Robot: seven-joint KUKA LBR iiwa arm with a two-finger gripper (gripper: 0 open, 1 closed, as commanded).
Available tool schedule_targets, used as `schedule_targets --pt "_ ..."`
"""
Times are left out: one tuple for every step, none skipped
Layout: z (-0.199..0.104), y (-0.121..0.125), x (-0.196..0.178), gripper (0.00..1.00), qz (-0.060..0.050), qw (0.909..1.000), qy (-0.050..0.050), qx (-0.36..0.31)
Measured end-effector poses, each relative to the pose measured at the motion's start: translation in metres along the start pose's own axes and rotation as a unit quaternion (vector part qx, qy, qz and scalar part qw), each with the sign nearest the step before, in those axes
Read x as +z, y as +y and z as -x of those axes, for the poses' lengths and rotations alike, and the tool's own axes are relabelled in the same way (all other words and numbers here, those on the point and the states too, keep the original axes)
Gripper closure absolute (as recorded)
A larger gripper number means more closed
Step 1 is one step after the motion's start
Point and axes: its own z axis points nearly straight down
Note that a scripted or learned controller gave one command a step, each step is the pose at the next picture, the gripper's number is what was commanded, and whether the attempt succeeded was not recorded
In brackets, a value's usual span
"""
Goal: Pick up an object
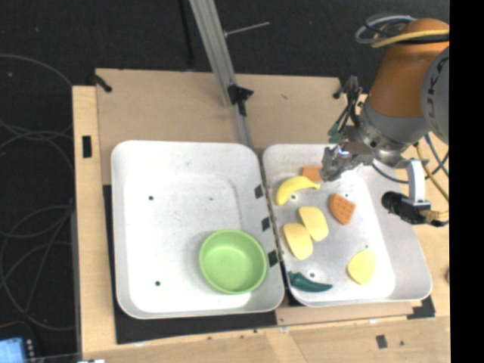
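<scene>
Gripper (333, 165) low over right bin (401, 282), near its back edge, just above orange piece (311, 174) and tip of banana (295, 188). Finger state: cannot tell, nothing seen held. Also in right bin: waffle-like orange piece (342, 209), two pale yellow pieces (313, 222) (297, 240) touching, yellow lemon-like piece (361, 266), dark green pepper (308, 282) at front edge. Left bin (151, 180) holds green bowl (233, 260), front right corner.
</scene>
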Motion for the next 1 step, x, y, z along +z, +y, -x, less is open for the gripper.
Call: schedule_targets --pt "-0.0575 0.0168 0.0092 1.00 0.001 1.0000 0.000 0.000"
